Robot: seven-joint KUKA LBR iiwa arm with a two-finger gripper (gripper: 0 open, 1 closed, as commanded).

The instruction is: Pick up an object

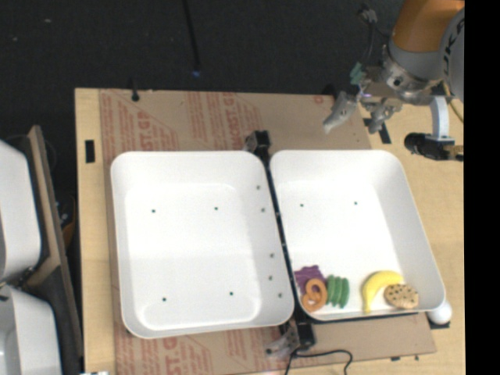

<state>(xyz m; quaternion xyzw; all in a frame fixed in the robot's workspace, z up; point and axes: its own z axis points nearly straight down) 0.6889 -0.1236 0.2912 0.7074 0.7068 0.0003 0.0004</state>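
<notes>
Arm: the grey arm (426, 22) with its orange band is seen at the upper right, above the far edge of the bench (195, 116).
Pincer: the pincer (358, 116) is held over the bare bench just beyond the far rim of the right bin, well apart from the objects. Two fingers can be made out, one pale finger (337, 116) angled to the left and a darker one to its right, with a gap between them; the pincer is seen spread and nothing is held between the fingers.
Right bin: the right bin (391, 178) is a shallow white tray; all the objects are gathered along its near wall.
Purple piece: a purple object (308, 273) is seen near the near-left corner, partly covered by the ring.
Ring: an orange ring-shaped item (314, 294) is laid just in front of the purple piece, touching it.
Green piece: a green ridged object (337, 290) is placed just right of the ring.
Banana: a yellow banana (377, 286) is curved beside the green piece, a small way off.
Cookie: a brown speckled cookie (401, 295) is rested against the banana's right end.
Left bin: the left bin (187, 178) is set side by side with the right one, their rims touching.
</notes>
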